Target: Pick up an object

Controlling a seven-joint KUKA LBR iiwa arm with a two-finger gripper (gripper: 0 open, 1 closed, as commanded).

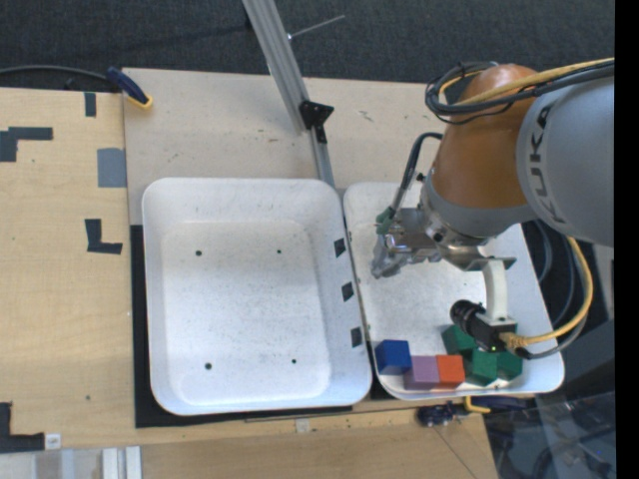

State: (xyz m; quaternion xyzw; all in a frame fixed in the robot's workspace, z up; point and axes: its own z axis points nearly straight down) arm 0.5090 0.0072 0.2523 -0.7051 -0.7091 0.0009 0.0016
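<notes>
Arm [519,158] reaching in from right, wrist bent down.

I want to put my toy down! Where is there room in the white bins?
The left bin has wide bare floor between all its walls. The right bin is crowded: blue block, purple block, orange block and green block line its near edge, with the gripper above its middle.

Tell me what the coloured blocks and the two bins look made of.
Blue block, purple block, orange block: matte, solid-coloured cubes, likely painted wood or plastic. Left bin and right bin: white moulded plastic with rounded rims and a slight sheen.
</notes>
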